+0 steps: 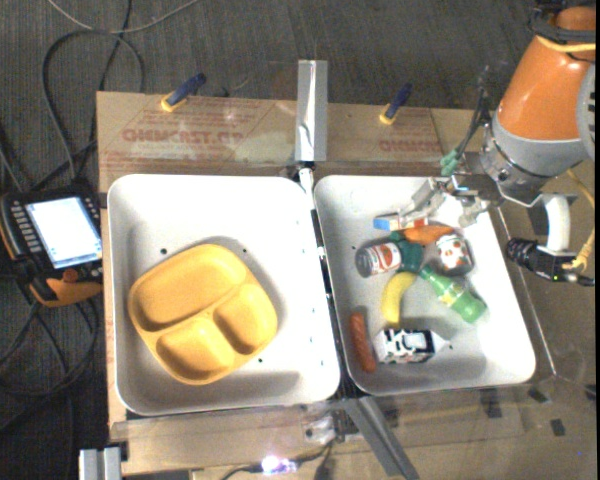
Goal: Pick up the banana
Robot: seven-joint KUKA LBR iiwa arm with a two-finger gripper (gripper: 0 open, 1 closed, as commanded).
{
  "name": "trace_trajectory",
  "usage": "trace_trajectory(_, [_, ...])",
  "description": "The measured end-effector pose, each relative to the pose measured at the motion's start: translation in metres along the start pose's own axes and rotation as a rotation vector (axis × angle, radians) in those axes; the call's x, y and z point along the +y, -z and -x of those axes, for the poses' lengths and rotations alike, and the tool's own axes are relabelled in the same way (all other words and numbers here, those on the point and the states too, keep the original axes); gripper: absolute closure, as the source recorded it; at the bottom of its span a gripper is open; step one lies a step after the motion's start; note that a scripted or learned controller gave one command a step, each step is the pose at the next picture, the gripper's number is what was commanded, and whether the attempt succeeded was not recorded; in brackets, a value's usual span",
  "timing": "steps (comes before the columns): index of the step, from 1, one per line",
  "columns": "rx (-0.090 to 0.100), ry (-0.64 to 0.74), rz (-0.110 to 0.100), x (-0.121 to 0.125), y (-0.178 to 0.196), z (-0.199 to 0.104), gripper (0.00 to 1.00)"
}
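Robot lab: clamped bins (120, 268), cables (80, 28).

The arm (550, 78) was cut off by the right edge; beside the banana (397, 296), the can's (379, 258) label was unreadable.

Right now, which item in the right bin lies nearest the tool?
The orange carrot-like piece, at the pile's top just below the tool. The banana lies lower, under the red-labelled can.
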State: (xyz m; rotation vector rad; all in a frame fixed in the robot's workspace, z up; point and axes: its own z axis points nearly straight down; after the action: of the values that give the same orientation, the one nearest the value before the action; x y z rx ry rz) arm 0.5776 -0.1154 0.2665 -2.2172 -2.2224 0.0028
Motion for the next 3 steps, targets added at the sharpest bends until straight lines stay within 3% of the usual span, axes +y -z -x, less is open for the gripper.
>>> trace_trajectory(1, [0.0,0.13,0.0,-0.02,-0.092,-0.006,0.0])
trace_trajectory(2, [0.001,-0.063,-0.002,-0.039,-0.084,-0.065,0.0])
trace_trajectory(3, [-0.001,-0.236,-0.001,-0.05,-0.064,-0.05,0.0])
